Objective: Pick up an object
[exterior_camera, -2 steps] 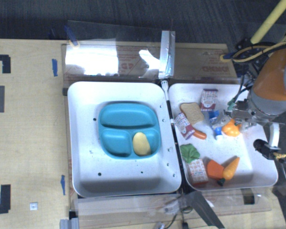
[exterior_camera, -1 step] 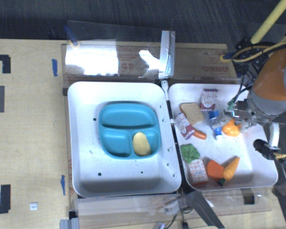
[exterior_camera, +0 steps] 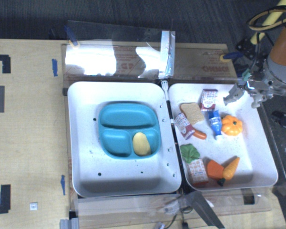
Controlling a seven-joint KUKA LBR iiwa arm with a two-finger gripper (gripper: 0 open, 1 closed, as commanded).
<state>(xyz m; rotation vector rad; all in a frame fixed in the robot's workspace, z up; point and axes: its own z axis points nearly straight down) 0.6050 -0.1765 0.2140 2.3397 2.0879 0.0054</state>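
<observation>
My gripper hangs over the far right corner of the right bin, its fingers spread open with nothing between them. Just left of it lies a red and white carton. An orange pumpkin and a blue bottle sit below it. Further left are a bread slice, a sausage and a snack packet. Near the front edge lie a green leaf, a small packet, a red-orange pepper and a carrot.
The left bin holds a blue divided tray with a yellow oval object in its lower right compartment. A clear panel and a metal post stand behind the bins. Cables hang at the top right.
</observation>
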